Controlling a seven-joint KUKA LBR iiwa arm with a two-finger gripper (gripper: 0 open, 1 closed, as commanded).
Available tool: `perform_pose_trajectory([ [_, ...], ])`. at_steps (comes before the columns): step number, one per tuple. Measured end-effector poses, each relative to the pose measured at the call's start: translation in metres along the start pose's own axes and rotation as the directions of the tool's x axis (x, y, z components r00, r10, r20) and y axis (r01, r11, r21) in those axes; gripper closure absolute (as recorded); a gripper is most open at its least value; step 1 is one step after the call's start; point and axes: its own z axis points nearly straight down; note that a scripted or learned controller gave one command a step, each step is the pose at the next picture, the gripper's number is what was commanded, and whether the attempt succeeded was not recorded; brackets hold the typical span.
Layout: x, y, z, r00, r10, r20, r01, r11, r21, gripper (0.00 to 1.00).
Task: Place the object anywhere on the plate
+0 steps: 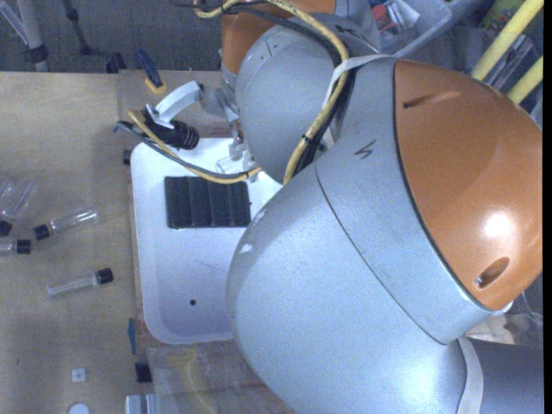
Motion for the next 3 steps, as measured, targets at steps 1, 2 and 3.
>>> perform_pose_trajectory([
  [1,-0.079,-0.022,0.148,0.998,0.055,0.005,-0.055,0.999,0.001,1.00],
  [2,-0.099,-0.029,0.056,0.997,-0.080,0.007,0.080,0.997,0.001,1.00],
  [3,-0.164,-0.047,-0.014,0.982,-0.187,0.009,0.187,0.982,0.003,1.00],
])
